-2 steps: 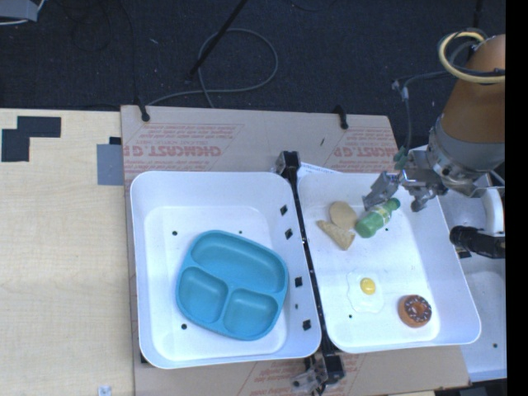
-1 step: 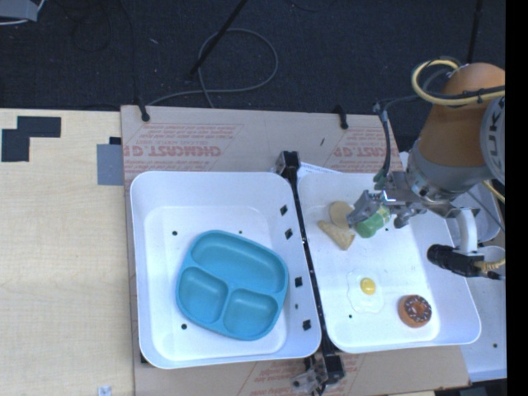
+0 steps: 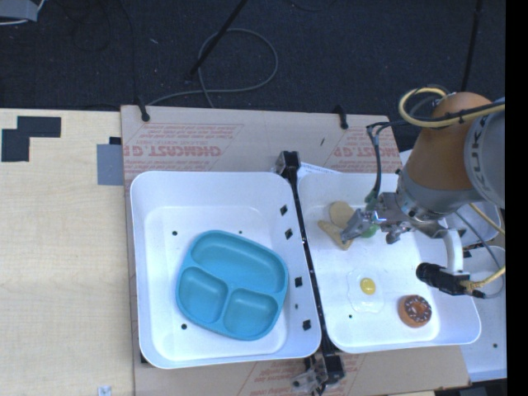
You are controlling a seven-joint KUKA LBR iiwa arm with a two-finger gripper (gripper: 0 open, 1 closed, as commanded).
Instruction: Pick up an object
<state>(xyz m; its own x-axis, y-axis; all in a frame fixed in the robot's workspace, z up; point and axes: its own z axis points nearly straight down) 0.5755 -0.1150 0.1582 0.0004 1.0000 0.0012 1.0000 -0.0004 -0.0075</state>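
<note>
A light wooden counter (image 3: 58, 246) is carrying two shallow white bins. In the right bin (image 3: 462, 332), the end effector (image 3: 373, 226) is hovering just beside a tan spoon-shaped wooden piece (image 3: 337, 221); whether it is spread cannot be told. Approach appears to be under way; next, centring and closing. The piece's long axis is running roughly top-to-bottom, rounded end uppermost.

Cardboard-topped bench (image 3: 206, 139) with two white bins (image 3: 157, 213) side by side
</note>
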